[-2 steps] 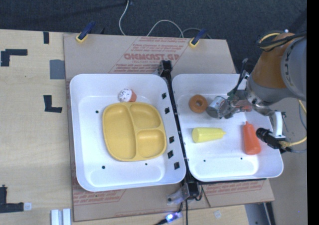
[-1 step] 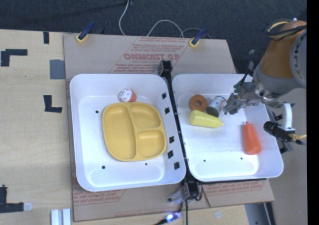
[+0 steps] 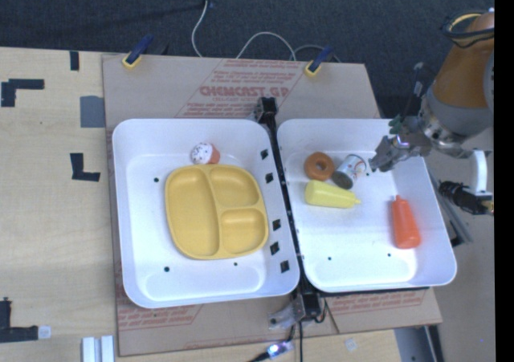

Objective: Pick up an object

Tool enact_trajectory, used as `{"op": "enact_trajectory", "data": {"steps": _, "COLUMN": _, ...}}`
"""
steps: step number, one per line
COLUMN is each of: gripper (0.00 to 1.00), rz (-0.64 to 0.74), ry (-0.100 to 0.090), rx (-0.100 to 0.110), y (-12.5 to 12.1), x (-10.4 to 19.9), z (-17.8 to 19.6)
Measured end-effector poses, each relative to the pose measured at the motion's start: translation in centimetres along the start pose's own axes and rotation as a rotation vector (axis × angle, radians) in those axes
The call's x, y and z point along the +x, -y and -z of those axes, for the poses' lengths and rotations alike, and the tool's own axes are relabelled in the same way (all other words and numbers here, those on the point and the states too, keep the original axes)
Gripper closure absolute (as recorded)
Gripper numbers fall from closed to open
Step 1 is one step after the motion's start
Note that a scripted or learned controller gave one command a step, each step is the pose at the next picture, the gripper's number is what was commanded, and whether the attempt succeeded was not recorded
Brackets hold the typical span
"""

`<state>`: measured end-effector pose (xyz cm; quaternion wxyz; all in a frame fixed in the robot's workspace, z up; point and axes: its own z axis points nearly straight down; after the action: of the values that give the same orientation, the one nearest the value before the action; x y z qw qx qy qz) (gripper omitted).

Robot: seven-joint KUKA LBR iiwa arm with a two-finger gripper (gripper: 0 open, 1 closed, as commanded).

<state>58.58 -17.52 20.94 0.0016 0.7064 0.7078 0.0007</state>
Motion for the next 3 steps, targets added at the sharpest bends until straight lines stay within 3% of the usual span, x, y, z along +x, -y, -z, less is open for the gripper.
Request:
{"op": "enact_trajectory", "data": {"steps": 1, "gripper": 1.0, "rz": 0.0, "ry": 0.001, "rx": -0.001, "y": 0.2, "x": -0.9, "z": 5.0}}
{"op": "enact_trajectory", "data": {"steps": 3, "gripper": 1.0, "rz": 0.005, "ry": -0.003, "rx": 0.005, "y": -1.0, "x": 10.3, "z": 4.0}}
